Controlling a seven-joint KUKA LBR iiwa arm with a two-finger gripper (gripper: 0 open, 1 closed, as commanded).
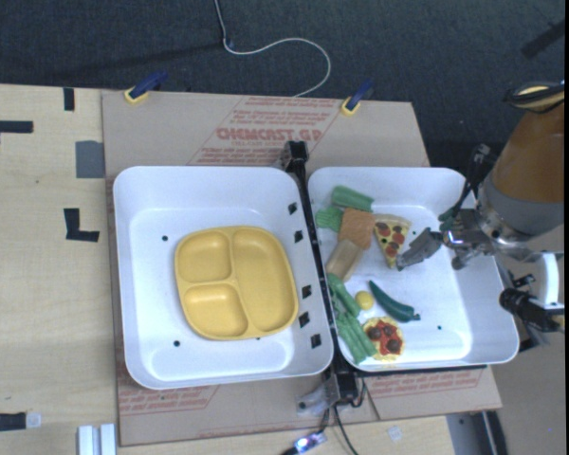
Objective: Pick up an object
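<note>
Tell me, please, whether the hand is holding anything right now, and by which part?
Nothing is held: the hand hovers just right of the pizza slice, with nothing between its fingers.

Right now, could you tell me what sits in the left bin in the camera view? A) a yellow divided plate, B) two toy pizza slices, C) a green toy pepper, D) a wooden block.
A: the yellow divided plate lies alone in the left bin, while the pizza slices, green pieces and block all lie in the right bin.
</note>
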